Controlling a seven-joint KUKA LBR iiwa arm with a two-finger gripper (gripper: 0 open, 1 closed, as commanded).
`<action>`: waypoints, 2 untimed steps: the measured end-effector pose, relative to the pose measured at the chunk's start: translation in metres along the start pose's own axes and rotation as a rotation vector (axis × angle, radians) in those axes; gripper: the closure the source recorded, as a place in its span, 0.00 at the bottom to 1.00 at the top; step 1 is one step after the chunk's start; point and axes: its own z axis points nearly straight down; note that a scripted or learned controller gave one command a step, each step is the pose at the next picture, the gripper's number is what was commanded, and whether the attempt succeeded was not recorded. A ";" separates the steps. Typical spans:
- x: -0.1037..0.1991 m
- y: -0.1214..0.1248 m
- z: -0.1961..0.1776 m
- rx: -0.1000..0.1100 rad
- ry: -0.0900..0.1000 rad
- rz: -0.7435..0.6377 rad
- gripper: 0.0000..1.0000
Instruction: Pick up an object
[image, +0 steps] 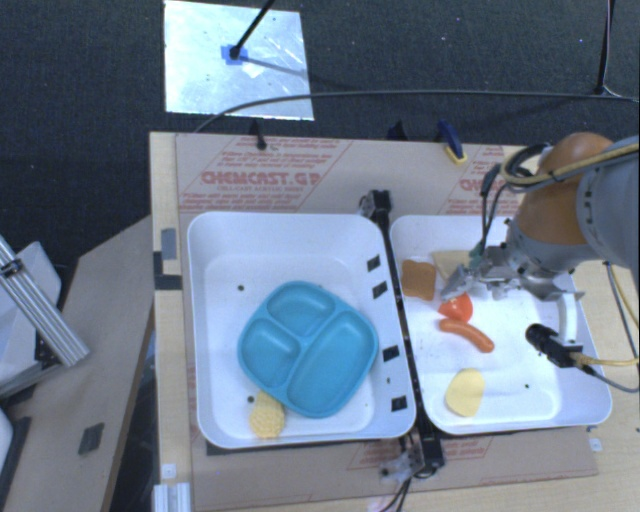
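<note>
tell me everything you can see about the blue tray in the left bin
The blue tray is a light blue, plastic-looking plate with rounded corners and three compartments split by raised ridges. It lies flat, face up, turned at a diagonal on the floor of the left bin. A yellow corn cob sits at its lower left edge, partly tucked beneath it.

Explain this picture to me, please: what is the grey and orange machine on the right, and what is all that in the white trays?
It is a robot arm, seen from a camera above the bench. Its gripper is low in the right bin, close to a small red piece; whether it holds anything is unclear. That bin also contains a brown block, an orange sausage shape and a pale yellow piece. The left bin holds a blue divided plate and a yellow toy corn cob.
</note>
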 end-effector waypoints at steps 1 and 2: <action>-0.001 0.003 -0.016 -0.009 -0.003 -0.002 1.00; -0.003 -0.004 -0.063 -0.004 -0.002 0.000 1.00</action>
